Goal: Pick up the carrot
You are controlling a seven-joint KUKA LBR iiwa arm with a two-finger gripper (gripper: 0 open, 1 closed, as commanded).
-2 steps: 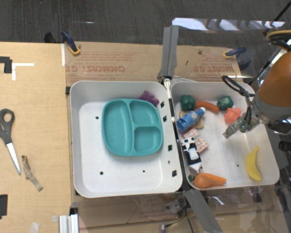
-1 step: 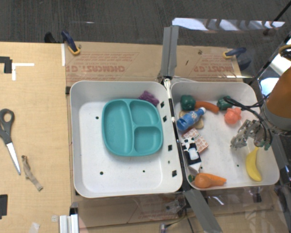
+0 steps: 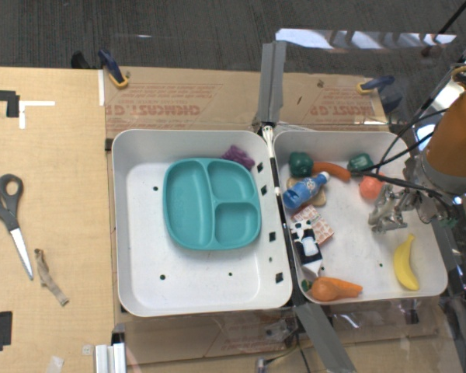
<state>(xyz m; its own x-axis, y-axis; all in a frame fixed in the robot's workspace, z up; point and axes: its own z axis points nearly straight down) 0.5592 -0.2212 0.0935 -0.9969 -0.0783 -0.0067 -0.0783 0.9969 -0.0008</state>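
The carrot [image 3: 335, 288] lies at the right bin's [image 3: 357, 255] front edge, near its front-left corner. The pincer [image 3: 388, 212] hangs near the bin's right side, gripping nothing; its opening is unclear. A second carrot [image 3: 331, 170] near the back could draw the wrong pick.

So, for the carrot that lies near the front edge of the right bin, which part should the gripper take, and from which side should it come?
Probably the thick middle of the carrot, from straight above. It lies flat and nearly parallel to the front wall of the right bin, so the fingers would close across its width, front to back. The wall is close, leaving little room there. The gripper hangs further back in the bin.
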